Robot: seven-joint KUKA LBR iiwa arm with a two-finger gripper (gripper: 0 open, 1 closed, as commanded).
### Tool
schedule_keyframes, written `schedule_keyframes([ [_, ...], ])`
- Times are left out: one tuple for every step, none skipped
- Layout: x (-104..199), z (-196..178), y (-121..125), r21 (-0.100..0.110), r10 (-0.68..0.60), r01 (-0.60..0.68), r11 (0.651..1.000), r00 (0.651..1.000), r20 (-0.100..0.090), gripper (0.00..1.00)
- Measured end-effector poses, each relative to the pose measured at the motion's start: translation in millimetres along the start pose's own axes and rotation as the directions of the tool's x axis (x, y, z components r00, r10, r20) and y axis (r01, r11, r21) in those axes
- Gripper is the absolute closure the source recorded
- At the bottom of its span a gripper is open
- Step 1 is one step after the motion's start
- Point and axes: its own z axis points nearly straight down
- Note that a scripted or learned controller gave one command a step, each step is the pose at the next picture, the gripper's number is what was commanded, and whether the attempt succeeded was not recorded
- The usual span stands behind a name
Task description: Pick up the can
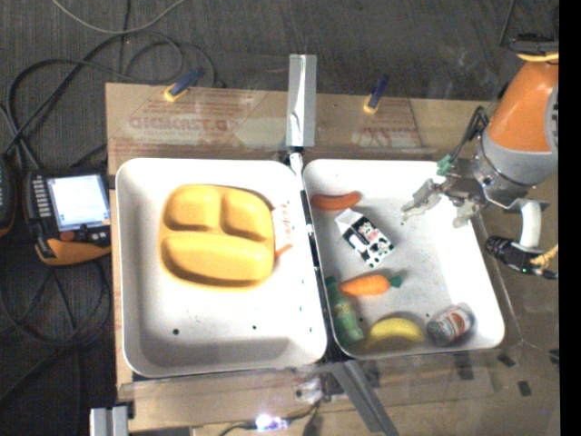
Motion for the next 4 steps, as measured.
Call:
schedule_keyframes([
  [34, 81, 26, -0.012, -0.019, 0.019, 1.000, 1.000, 0.004, 0.00],
  [12, 122, 83, -0.017, 0.029, -0.029, 0.999, 1.000, 0.003, 0.00],
  [63, -30, 84, -0.001, -0.066, 0.066, 0.998, 0.998, 0.004, 0.00],
  [71, 112, 45, 0.001, -0.141, 0.141, 0.990, 0.990, 0.001, 0.00],
])
